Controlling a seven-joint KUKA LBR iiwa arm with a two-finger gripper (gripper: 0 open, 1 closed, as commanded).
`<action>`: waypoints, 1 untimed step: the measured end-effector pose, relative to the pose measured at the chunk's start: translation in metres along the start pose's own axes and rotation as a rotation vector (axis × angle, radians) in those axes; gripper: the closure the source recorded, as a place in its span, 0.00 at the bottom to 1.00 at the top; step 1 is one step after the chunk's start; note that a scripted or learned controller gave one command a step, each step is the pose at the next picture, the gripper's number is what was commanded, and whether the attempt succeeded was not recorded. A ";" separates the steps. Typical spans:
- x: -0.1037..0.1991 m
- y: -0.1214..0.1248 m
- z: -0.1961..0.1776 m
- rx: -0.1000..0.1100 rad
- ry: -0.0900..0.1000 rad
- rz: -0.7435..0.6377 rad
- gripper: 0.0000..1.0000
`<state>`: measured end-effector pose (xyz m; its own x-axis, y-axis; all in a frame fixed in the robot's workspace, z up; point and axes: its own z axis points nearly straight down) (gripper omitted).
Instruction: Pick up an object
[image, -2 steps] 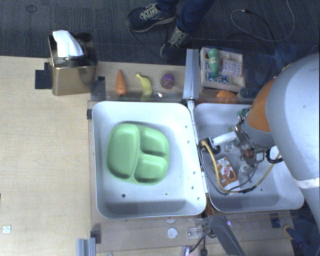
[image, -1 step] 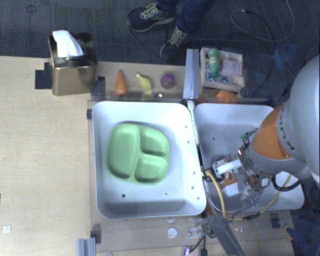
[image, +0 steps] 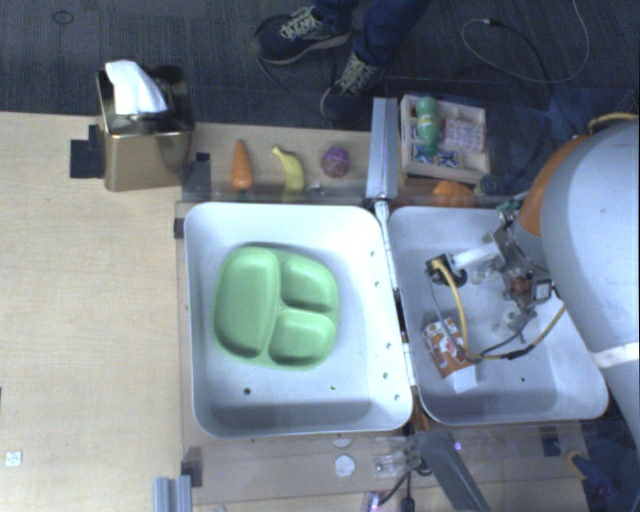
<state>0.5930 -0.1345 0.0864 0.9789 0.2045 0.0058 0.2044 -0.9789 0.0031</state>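
My gripper (image: 447, 345) reaches down into the right bin (image: 530, 395), low over the left part of its floor. A yellow cable (image: 458, 300) loops along it from the wrist (image: 518, 282). A small brown and orange patterned piece (image: 441, 341) sits at the gripper's tip; I cannot tell whether it is a loose object or part of the tool. A green divided plate (image: 276, 304) lies in the middle of the left bin (image: 290, 405). The grey arm with its orange band (image: 540, 195) covers the right bin's right side.
On the ledge behind the left bin lie a carrot (image: 240, 165), a banana (image: 290, 169) and a purple ball (image: 335, 161). A box of toys (image: 444, 135) and an orange item (image: 452, 192) sit behind the right bin. A tissue holder (image: 140, 125) stands at the back left.
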 end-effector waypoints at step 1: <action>-0.064 -0.055 -0.001 0.001 0.002 0.004 0.00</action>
<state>0.5195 -0.0941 0.0872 0.9796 0.2008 0.0080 0.2008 -0.9796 0.0016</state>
